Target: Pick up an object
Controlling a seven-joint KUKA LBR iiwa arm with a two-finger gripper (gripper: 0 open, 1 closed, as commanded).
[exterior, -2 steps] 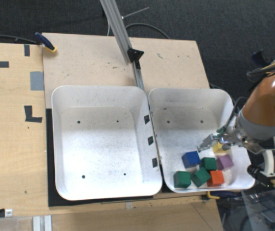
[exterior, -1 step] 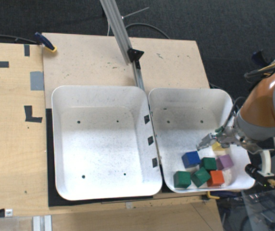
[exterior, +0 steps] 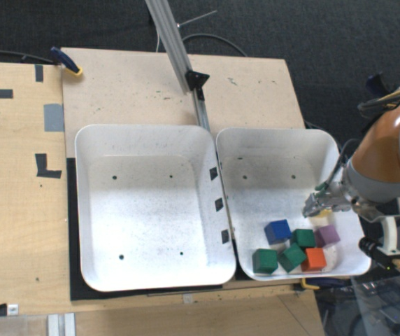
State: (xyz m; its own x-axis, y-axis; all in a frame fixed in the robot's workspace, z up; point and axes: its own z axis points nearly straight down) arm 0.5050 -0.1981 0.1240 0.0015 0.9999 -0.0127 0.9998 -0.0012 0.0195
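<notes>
**Supervisor:** Where is the arm sitting right now?

**Me:** I'm seeing the arm (exterior: 385, 152) reaching in from the right, its orange band showing above the wrist. The gripper (exterior: 317, 205) is hovering low over the right bin (exterior: 270, 149), close to that bin's right wall. From this slant I cannot tell what its end is doing, and nothing is showing as clamped in it.

**Supervisor:** And the objects?

**Me:** They're all crowding the near right corner of the right bin. A blue cube (exterior: 278, 230) is lying nearest the bin's middle. Along the near wall I'm reading a green cube (exterior: 264, 260), a second green block (exterior: 291, 257) touching it, a third green block (exterior: 303, 238) just behind, and an orange cube (exterior: 315, 258). A purple block (exterior: 327, 235) is sitting toward the right wall, just below the gripper, with a pale yellowish piece (exterior: 322, 220) beside it, partly hidden.

**Supervisor:** The other bin?

**Me:** The left bin (exterior: 144, 135) is lying beside it, rims touching.
</notes>
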